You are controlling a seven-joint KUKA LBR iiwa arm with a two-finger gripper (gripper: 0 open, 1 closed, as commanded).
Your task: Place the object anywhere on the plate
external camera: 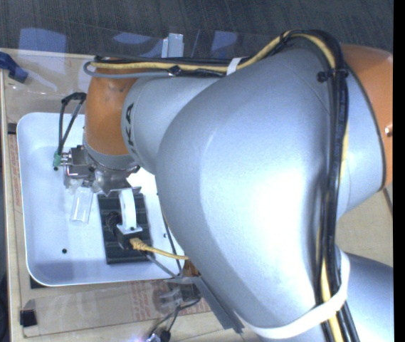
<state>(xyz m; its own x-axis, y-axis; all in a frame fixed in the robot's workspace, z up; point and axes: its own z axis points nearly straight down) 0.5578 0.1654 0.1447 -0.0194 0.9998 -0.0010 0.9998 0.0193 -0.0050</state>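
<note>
From where I stand the arm (259, 191) blocks most of the bench. Its wrist, below the orange band (106, 120), hangs over the left bin (31, 191), and the end effector (81, 206) sits low above the bin's white floor. I cannot tell whether it is apart or together, and I see nothing clamped in it.

Just beside it, toward the arm, is a black block (124, 226) with a white piece on top. It may be the object or part of the tooling; I cannot tell which. A small dark speck (65, 251) lies nearer the bin's front wall. The arm hides the rest of the bin and the bin beside it, so I cannot say where the plate is.

The main risk, I reckon, is that the program carries on as though something were held when nothing is, and goes to the plate with nothing to set down. If the block is the object, a descent this close beside it could also shove it rather than straddle it. A yellow cable (159, 251) trails near the block and could snag on it when the wrist swings.
</note>
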